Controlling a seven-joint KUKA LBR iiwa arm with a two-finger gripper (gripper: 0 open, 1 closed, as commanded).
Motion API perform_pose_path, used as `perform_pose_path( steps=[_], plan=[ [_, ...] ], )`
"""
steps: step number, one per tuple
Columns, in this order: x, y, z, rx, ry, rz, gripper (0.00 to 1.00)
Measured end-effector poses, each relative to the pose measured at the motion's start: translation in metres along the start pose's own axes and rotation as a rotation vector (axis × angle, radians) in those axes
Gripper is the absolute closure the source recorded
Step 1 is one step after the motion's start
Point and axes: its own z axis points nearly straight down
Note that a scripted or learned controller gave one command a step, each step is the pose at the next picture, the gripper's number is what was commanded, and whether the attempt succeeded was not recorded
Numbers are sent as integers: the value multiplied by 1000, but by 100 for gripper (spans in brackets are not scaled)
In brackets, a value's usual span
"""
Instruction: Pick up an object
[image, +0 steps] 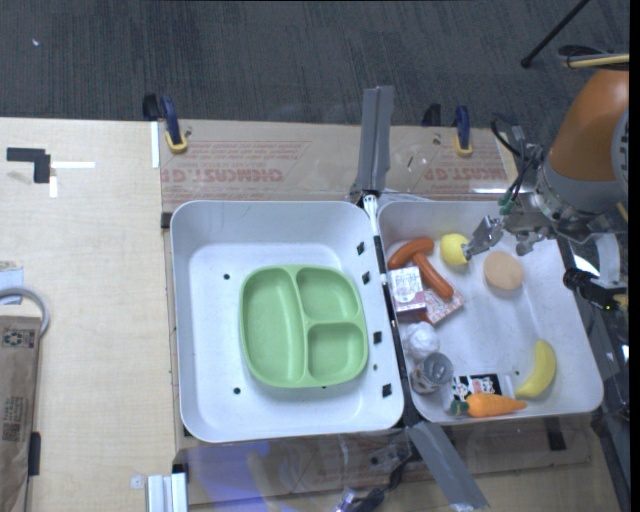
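Gripper (497, 228) sits over the upper part of the right bin (575, 330), hanging off the grey wrist under the orange band. Can't tell how it's set; the tip is small and cluttered with cabling. Nothing visibly held.

Closest candidates: a lemon (455, 249) just left of the tip and a pale round bun-like thing (503, 271) just below it. The two are near each other with the gripper about between them.

Further out in the same bin: two orange-red sausages (423, 262) side by side left of the lemon, a small printed packet (410, 290) below them against the left wall, a grey lumpy item and a small can (433, 371) lower down, a carrot (489, 405) on a printed card at the bottom edge, and a banana (538, 369) lower right, well apart from the rest.

Left bin (200, 330) holds a green divided plate (303, 326). Both bins sit on the bench (90, 300).

Risks, my read:
- Target ambiguous; descending between lemon and bun could clip both and grab neither.
- Both are round, so likely to roll or squirt out if the close is off-centre.
- Lemon is near the sausages; a nudge pushes it into them.
- Top wall is close, so little room for a slanted approach.
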Motion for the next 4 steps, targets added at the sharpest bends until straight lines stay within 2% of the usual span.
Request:
perform_pose_path(
  steps=[1, 2, 3, 4],
  plan=[
    [-19, -52, 3, -1, 1, -151, 0],
    [29, -4, 64, -3, -2, -55, 0],
    [42, -76, 79, 0, 1, -18, 0],
    [42, -76, 73, 4, 2, -15, 100]
  ],
)
